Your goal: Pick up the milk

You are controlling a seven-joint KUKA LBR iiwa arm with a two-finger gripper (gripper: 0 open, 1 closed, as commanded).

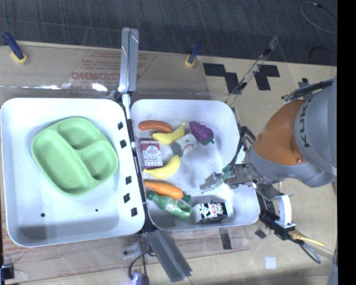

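Milk: small carton [212, 211] with a black-and-white cow print, lying on its side at the front edge of the right bin [228, 113], near that bin's front right corner.
Gripper: 2-finger tool [212, 182] hanging over the right half of the right bin, pointing left from the arm's wrist; whether its fingers are apart or together cannot be told from this view, and nothing is seen between them.
Milk relative to gripper: carton sits just in front of the tool tip, toward the viewer, near it but apart, not touching.
Arm: grey body with orange band [279, 141], entering from the right over the bin's right wall.
Right bin, other contents: sausage [155, 125] at the back left; 2 bananas, banana [171, 134] and lower banana [165, 169]; purple grapes [202, 132]; red box [151, 154] between the bananas; carrot [163, 188]; green vegetable [171, 205] just left of the carton.
Left bin: white bin [15, 159] holding 1 green divided plate [75, 154] with 3 compartments.
Bench: cardboard-coloured surface [166, 64] beneath both bins.
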